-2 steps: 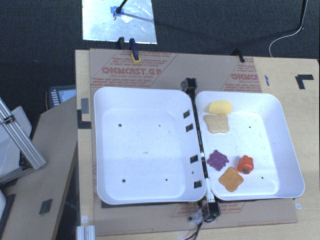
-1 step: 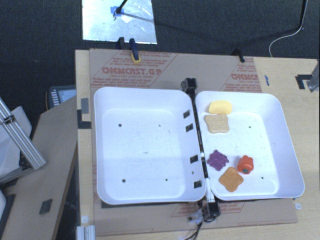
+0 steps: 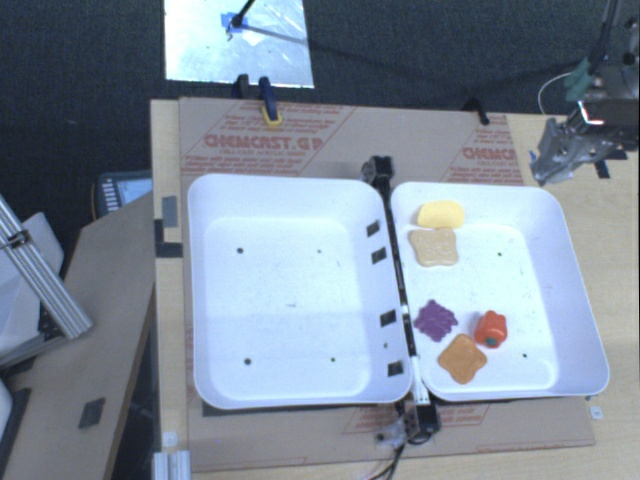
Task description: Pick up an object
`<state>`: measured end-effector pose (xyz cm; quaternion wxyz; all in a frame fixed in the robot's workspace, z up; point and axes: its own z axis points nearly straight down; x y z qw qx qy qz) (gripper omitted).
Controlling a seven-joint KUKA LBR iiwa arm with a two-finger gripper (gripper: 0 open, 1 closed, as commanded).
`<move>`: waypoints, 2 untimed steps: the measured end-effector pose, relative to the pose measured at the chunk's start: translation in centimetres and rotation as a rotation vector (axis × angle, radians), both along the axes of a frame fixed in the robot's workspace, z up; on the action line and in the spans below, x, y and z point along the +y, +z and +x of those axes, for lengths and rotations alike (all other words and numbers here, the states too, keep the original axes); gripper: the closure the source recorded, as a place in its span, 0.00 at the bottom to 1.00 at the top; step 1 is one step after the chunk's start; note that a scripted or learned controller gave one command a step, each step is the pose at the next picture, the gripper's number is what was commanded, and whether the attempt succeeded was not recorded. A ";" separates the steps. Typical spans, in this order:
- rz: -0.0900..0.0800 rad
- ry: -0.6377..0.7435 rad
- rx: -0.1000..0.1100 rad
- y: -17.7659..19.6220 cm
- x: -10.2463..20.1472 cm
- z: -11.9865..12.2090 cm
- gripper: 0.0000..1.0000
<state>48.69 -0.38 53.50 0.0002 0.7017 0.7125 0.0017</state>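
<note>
Nearest the camera, at the front of the right bin [image 3: 575,298], lie three of the candidates: an orange-brown flat piece [image 3: 462,357] close to the front wall, a small red-orange item with a dark tip [image 3: 490,328] just beside it toward the right, and a purple leafy-looking piece [image 3: 436,319] a little to the left, near the divider between the bins. All three rest on the bin floor, close together but apart from one another, as far as can be told.

Further back in the same bin sit a tan bread-shaped slice [image 3: 434,247] and, just behind it and perhaps touching, a yellow lump [image 3: 440,214] near the rear wall. The left bin [image 3: 200,298] holds none of the objects.

Beyond the bins, the cardboard-covered tabletop [image 3: 330,138] runs back to a shiny metal sheet [image 3: 238,26].

The gripper [image 3: 556,158] hangs at the far right, above the tabletop just outside the rear corner of the right bin, well apart from every object. Whether its fingers are spread or closed cannot be told from here; nothing is seen between them.

By this showing the task is hardly begun: no object is lifted or gripped. What is left is the whole pick: choosing a piece, travelling over the bin, descending, closing, and raising it.
</note>
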 end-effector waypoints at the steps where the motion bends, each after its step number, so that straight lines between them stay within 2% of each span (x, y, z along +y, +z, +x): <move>1: 0.000 -0.002 0.000 0.0 7.8 -0.1 1.00; 2: 0.000 -0.010 -0.003 1.1 7.3 0.0 1.00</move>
